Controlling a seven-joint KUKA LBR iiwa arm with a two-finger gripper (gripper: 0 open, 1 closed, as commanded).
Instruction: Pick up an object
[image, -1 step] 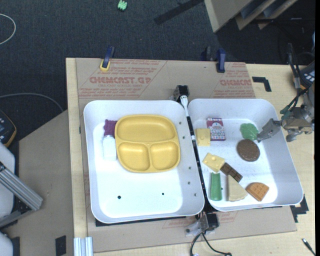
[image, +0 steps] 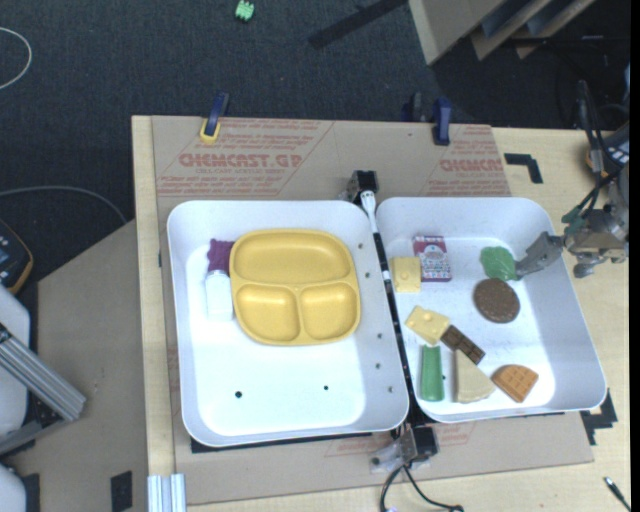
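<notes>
The right bin (image: 570, 330) holds several toy foods. These include a red and white carton (image: 431, 257), a yellow cheese block (image: 405, 274), a green piece (image: 497, 262) and a round brown cookie (image: 496, 300). Nearer the front lie a cheese wedge (image: 427, 324), a chocolate bar (image: 463, 344), a green stick (image: 430, 372), a pale sandwich slice (image: 470, 382) and an orange waffle (image: 515, 381). My gripper (image: 535, 255) reaches in over the bin's right rim. Its tip is just right of the green piece and above the cookie. Nothing is seen held in it.
The left bin (image: 280, 400) carries a yellow divided plate (image: 295, 285), with a purple item (image: 219, 253) and a white bottle (image: 217, 295) at its left. A black divider (image: 385, 300) runs between the bins. Clamps (image: 211, 125) sit on the bench's far edge.
</notes>
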